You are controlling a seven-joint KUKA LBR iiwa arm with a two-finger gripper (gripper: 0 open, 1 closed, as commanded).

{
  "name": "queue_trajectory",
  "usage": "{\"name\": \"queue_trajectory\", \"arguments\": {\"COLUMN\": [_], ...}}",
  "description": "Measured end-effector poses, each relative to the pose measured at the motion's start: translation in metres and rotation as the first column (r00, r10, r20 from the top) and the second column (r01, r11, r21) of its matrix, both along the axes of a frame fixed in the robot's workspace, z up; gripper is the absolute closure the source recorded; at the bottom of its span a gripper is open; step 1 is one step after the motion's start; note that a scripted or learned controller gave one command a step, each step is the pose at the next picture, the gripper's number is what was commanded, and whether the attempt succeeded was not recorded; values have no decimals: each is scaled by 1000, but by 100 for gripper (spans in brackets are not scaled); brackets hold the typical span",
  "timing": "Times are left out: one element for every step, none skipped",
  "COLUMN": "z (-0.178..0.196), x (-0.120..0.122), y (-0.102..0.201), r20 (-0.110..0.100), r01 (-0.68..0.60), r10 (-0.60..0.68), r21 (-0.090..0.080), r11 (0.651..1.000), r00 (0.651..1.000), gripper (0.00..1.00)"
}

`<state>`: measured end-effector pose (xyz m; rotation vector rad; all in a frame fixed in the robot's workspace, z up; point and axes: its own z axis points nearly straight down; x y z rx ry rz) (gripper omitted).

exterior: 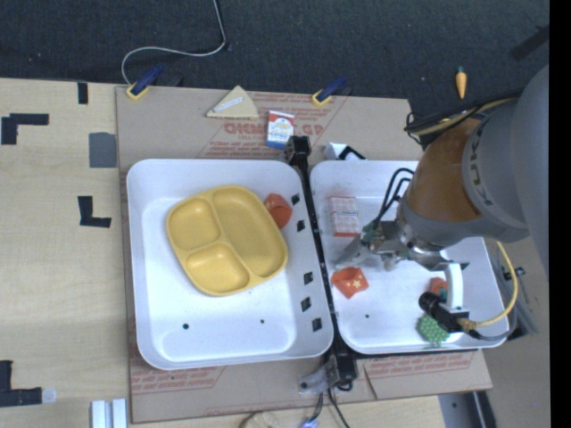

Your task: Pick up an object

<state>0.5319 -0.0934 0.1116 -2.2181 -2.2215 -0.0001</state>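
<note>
Two bins: near the right bin's point(357, 333) left edge lies a red object point(350, 282), seemingly light, stiff; grip across its flat sides. Beyond it, the jaws point(370, 242); whether spread, cannot tell.

Even, bright overhead light; soft shadows; slight overall blur; white bins point(147, 266) near overexposed.

Grey arm point(526, 163), orange band point(443, 178), black cables, yellow cable nr wrist
</note>
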Motion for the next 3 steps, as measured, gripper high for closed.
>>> {"name": "queue_trajectory", "arguments": {"z": [-25, -26, -16], "x": [73, 128, 127], "y": [-2, -7, -7], "r20": [5, 4, 3], "r01": [0, -1, -1], "r10": [0, 1, 1], "r21": [-2, -3, -6], "r11": [1000, 1000, 1000], "r00": [1000, 1000, 1000], "gripper": [0, 0, 100]}}
